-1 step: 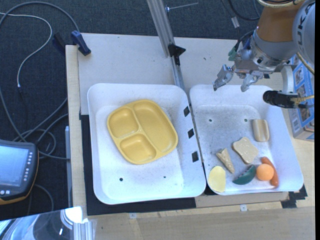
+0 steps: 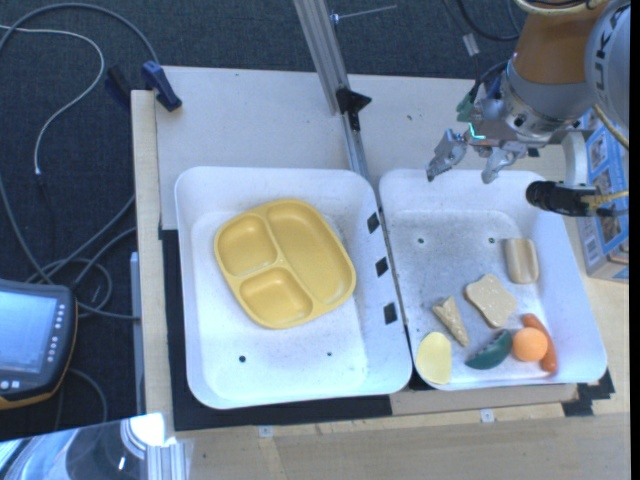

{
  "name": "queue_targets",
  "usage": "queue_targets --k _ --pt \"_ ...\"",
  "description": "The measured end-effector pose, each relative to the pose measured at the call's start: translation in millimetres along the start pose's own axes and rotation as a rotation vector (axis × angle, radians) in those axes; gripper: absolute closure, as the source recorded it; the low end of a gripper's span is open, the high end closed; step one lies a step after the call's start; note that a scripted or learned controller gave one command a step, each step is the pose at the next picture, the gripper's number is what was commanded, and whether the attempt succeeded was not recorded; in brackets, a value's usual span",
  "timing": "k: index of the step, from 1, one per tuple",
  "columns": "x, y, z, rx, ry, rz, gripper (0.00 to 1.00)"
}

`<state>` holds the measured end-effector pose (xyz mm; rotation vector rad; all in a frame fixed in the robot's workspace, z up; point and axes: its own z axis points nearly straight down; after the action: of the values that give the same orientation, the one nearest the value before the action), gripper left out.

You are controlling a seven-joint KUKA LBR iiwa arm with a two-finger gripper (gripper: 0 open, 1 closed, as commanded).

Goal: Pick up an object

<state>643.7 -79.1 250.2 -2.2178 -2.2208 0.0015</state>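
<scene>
My gripper (image 2: 466, 165) hangs over the far rim of the right bin (image 2: 455, 238), open, with nothing between its two fingers. Toy foods lie toward the near right of that bin: a tan bread roll (image 2: 520, 260), a toast slice (image 2: 490, 299), a cheese wedge (image 2: 451, 319), a pale yellow round piece (image 2: 434, 357), a dark green piece (image 2: 487, 353), an orange ball (image 2: 530, 345) and a red-orange piece (image 2: 543, 340) behind it. All of them sit well nearer the front than the gripper.
A yellow divided plate (image 2: 284, 262) lies in the left bin (image 2: 205, 368). A metal pole (image 2: 322, 40) slants up from between the bins. Black clips mark the shared rim (image 2: 380, 266). Cables and a tablet (image 2: 30, 338) lie off the bench at left.
</scene>
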Motion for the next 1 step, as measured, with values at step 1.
queue_targets --k 1 --pt "-4.2 -6.5 60.5 0.006 0.000 0.002 0.00"
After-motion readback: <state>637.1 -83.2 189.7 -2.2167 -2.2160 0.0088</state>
